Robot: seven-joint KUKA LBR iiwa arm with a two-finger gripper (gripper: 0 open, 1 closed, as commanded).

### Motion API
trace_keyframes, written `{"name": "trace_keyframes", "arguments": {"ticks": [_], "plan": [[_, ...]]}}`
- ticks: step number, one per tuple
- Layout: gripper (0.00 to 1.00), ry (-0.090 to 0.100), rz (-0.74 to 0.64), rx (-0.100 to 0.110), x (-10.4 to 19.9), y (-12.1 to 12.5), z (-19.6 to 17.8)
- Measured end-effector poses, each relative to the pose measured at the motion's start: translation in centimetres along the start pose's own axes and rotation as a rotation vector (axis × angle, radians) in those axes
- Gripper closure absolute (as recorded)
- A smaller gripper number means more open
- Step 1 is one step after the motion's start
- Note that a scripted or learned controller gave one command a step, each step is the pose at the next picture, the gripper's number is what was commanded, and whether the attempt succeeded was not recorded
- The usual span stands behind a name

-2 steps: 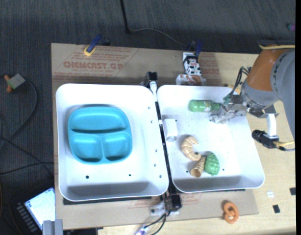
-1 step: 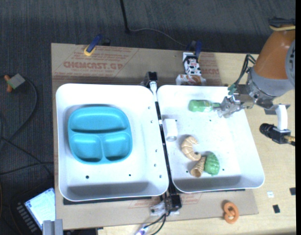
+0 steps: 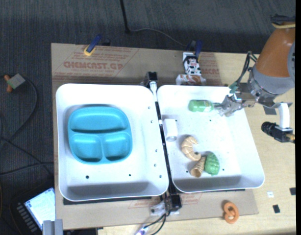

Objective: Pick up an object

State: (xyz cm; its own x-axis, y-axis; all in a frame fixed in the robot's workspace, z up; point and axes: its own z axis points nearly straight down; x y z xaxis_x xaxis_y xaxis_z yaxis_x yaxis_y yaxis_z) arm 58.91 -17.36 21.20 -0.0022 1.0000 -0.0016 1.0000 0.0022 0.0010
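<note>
One light-green oblong toy (image 3: 199,105) lay near back of right bin (image 3: 248,151), just beside gripper (image 3: 228,106). Judged light, smooth plastic, maybe slippery — best pinched across short width. Could not tell gripper's state; nothing seen between its tips. Same bin held small white cylinder (image 3: 170,128), toy croissant (image 3: 190,147), cone-shaped toy (image 3: 197,168) touching dark-green lumpy toy (image 3: 212,164). Left bin (image 3: 62,146) held blue divided tray (image 3: 98,133) — three compartments.

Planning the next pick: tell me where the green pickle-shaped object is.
In the camera view, the green pickle-shaped object lies near the far wall of the right bin, just left of the gripper and beyond the white cylinder and croissant.
</note>
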Motion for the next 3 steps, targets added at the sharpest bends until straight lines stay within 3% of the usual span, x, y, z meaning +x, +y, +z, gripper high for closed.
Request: {"name": "trace_keyframes", "arguments": {"ticks": [2,3], "plan": [[1.0,-0.001,-0.001,-0.001,0.03,0.08,-1.93],[0.0,-0.002,-0.001,-0.001,0.02,0.07,-1.91]]}}
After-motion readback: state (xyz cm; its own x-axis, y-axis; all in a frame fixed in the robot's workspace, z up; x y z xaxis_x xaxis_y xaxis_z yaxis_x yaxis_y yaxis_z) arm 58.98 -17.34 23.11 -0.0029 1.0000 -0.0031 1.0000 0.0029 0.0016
